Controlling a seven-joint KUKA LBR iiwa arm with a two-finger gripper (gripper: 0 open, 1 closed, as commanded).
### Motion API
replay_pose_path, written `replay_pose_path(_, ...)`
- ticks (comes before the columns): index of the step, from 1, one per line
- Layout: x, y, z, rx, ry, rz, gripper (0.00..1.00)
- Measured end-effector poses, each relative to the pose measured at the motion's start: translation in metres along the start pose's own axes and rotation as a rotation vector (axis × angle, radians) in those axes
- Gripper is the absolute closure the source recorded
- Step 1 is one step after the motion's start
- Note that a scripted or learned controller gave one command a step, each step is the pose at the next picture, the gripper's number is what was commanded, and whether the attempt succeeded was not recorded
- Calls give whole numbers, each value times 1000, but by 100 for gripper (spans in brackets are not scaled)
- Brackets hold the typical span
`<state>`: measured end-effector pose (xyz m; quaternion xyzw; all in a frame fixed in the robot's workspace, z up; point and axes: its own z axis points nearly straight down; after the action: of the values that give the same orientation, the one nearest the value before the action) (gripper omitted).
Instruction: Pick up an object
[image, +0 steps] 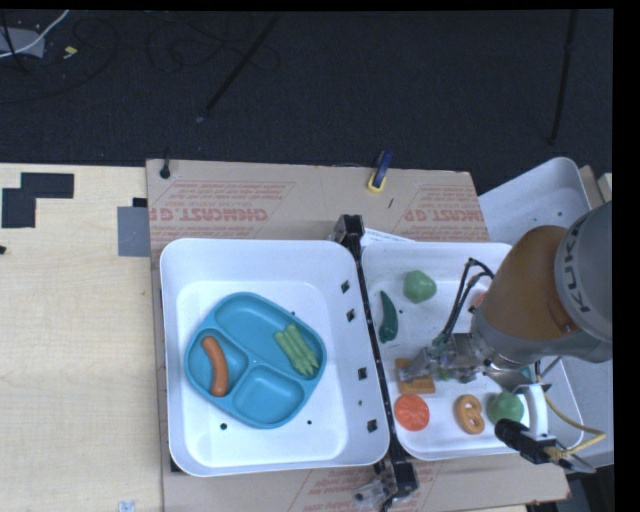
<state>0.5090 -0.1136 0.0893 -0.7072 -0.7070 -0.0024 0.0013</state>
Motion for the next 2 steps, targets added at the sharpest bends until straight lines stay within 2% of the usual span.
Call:
replay_pose_path(1,-2,2,-14,-6,0,6,100)
replay_pose_path(2,2,0,-76,-1,-5,0,100)
